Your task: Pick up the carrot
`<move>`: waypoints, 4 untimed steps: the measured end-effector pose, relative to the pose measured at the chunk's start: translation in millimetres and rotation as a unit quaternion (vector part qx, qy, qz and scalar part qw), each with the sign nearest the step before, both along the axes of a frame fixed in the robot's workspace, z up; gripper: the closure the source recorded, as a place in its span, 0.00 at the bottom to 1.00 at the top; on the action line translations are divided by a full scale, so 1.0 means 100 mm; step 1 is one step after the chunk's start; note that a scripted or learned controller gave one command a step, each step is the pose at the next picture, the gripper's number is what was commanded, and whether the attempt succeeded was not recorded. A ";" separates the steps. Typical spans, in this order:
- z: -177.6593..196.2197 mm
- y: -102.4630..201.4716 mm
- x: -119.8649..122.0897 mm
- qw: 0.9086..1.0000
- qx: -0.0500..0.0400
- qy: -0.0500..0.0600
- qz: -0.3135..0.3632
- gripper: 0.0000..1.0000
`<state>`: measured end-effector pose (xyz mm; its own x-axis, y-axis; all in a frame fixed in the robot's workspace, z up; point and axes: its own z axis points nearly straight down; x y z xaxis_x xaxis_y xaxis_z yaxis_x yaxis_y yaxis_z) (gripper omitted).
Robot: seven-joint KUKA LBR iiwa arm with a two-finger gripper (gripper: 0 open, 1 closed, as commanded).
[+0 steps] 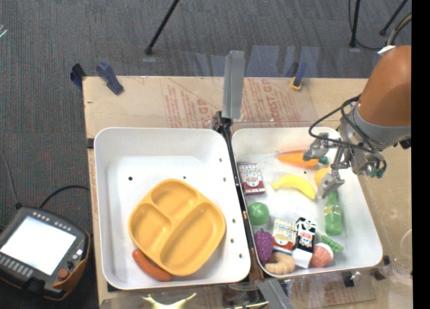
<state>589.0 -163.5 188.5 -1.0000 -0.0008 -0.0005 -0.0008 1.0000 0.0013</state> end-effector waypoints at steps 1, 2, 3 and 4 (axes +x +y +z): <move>-1.04 -0.46 0.38 0.993 0.001 0.003 -0.116 0.00; -1.00 -0.49 0.11 0.965 0.000 0.001 -0.262 0.00; -0.90 -0.46 0.13 0.966 0.000 0.000 -0.259 1.00; 0.19 -0.04 -0.04 0.991 0.000 -0.003 -0.136 1.00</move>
